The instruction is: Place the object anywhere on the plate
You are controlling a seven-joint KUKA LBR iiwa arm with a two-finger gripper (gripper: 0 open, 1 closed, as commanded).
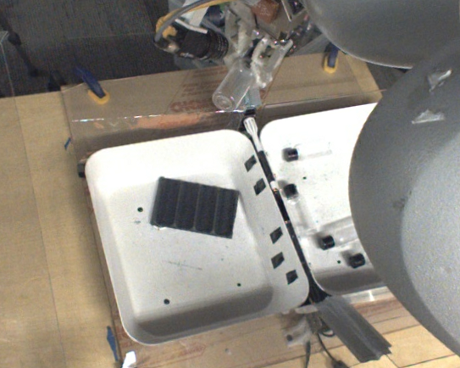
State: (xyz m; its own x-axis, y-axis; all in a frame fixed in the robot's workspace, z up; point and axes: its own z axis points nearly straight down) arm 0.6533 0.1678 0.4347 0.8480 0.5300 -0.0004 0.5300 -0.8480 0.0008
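A dark ribbed rectangular plate [195,207] lies flat and slightly turned in the left white bin [146,311], toward its upper middle. My gripper [240,90] hangs at the top of the view over the back edge of the bench, just behind the seam between the two bins, with cables bundled around its wrist. It is well apart from the plate, up and to the right of it. A pale, glassy shape shows at its tip; I cannot tell whether that is an object. The grey arm hides most of the right bin [317,136].
The bulky arm link [440,216] covers the right side. Small black pieces [291,154] [327,241] sit on the right bin's floor. Black clips [275,235] line the divider between the bins. Blue clamps [94,91] stand at the bench's back edge.
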